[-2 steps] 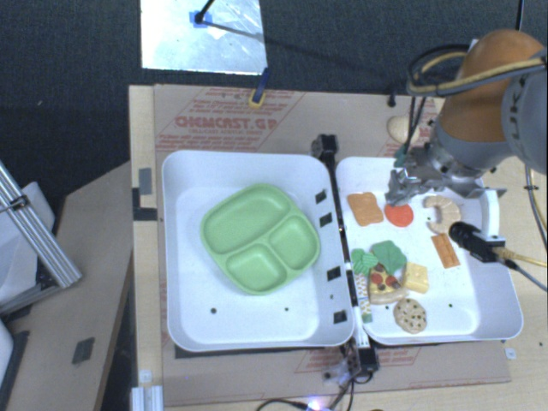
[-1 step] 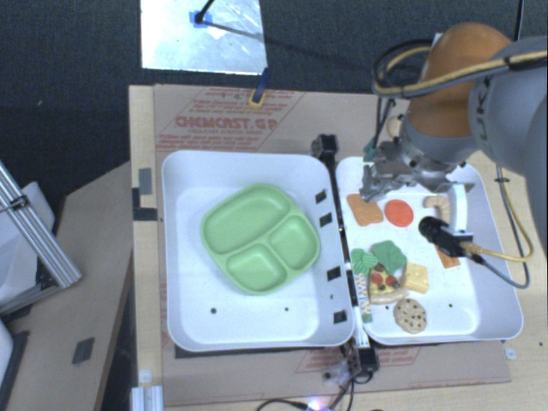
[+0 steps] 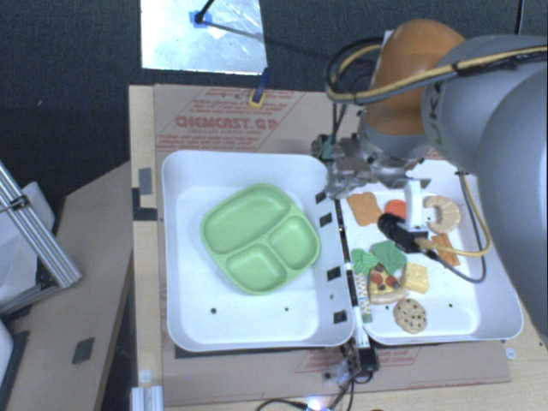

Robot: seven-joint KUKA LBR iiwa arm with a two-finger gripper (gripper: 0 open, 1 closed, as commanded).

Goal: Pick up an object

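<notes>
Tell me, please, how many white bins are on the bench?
2. The left bin holds a green divided plate. The right bin holds the toy food pieces, and the arm hides part of it.

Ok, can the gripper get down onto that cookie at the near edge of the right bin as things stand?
Probably yes. The cookie lies flat and apart from the yellow cheese piece and pizza slice, with bare bin floor around it. The gripper sits at the bin's far end, nothing between.

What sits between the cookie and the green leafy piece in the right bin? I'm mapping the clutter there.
In the camera view, a pizza-slice toy lies between the cookie and the green leafy piece, with a yellow cheese block just beside that line.
</notes>
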